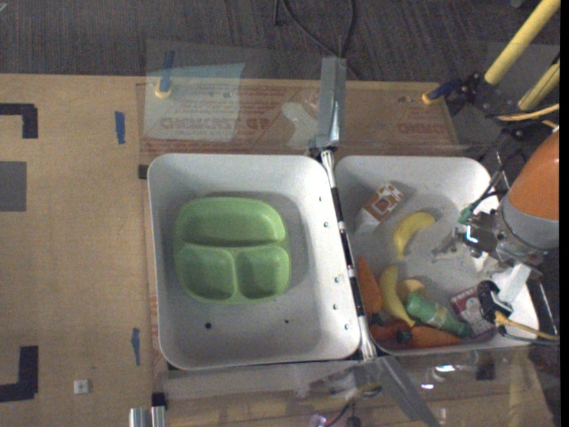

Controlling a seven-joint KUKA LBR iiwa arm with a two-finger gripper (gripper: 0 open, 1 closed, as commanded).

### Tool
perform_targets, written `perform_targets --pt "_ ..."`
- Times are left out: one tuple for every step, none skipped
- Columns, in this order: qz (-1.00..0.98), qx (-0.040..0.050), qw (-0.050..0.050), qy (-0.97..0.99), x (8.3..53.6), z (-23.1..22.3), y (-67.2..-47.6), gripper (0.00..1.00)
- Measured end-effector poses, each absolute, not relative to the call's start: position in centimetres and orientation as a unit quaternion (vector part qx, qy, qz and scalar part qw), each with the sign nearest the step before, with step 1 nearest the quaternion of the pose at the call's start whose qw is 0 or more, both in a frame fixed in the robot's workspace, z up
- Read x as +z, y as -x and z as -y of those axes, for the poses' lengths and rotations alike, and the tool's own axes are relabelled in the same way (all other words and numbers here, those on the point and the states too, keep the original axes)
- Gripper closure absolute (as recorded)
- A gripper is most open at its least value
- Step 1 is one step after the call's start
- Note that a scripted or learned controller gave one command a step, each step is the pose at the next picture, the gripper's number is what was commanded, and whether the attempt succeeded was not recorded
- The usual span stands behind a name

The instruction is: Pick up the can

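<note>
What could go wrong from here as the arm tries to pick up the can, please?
1. The hand hovers beside the curved yellow banana, apart from the red-and-white item that looks like the can; it may come down on the wrong thing.
2. That can lies crowded against the green plastic bottle and the orange carrot in the right white bin, so a grasp could slip or drag neighbours.

Single arm [540,205] comes in from the right edge, about midway between near and far. The orange band [544,181] is the highest part, rounded and partly cut off by the frame. Under it the grey wrist [523,234] tilts down and to the left. The gripper [458,241] sticks out left of the wrist, hanging low, its metal parts blurred and the tip too indistinct to read.
</note>
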State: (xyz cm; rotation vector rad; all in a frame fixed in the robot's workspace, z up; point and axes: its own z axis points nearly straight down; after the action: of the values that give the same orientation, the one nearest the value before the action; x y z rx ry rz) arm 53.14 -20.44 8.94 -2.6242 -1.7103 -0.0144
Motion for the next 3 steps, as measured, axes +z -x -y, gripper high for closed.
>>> perform_targets --pt "0.453 -0.0055 0.0 0.892 8.9 20.1 -50.7 0.0" --pt "0.451 -0.0019 -0.002 0.893 9.8 20.5 -50.5 1.0" --pt "0.432 0.0008 0.0 0.902 10.5 21.5 -56.1 1.0"
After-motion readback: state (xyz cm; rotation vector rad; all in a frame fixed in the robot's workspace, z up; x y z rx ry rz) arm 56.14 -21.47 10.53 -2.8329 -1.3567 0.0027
